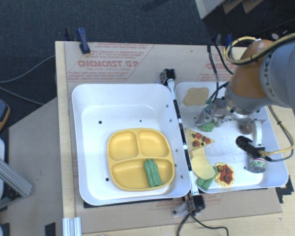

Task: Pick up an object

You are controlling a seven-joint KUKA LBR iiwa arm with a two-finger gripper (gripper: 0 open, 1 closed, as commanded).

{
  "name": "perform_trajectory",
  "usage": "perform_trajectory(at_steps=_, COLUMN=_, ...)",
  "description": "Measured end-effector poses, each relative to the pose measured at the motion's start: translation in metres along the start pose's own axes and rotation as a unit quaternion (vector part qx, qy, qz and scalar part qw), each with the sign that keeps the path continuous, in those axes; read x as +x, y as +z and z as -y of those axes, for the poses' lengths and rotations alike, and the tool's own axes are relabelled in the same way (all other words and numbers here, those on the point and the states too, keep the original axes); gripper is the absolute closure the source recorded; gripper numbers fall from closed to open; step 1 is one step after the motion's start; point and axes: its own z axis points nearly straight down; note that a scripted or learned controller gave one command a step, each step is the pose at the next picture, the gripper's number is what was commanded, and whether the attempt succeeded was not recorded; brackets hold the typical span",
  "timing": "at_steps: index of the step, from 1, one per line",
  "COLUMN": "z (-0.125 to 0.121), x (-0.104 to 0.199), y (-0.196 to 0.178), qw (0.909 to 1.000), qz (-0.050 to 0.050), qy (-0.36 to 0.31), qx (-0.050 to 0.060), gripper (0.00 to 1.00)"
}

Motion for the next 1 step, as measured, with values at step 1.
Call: perform_trajectory(at_steps=1, z=0.0046, x=0.06, y=-0.0953, qw=1.0, qz=-0.001, qy=-0.004, qx=-0.004, gripper=1.0)
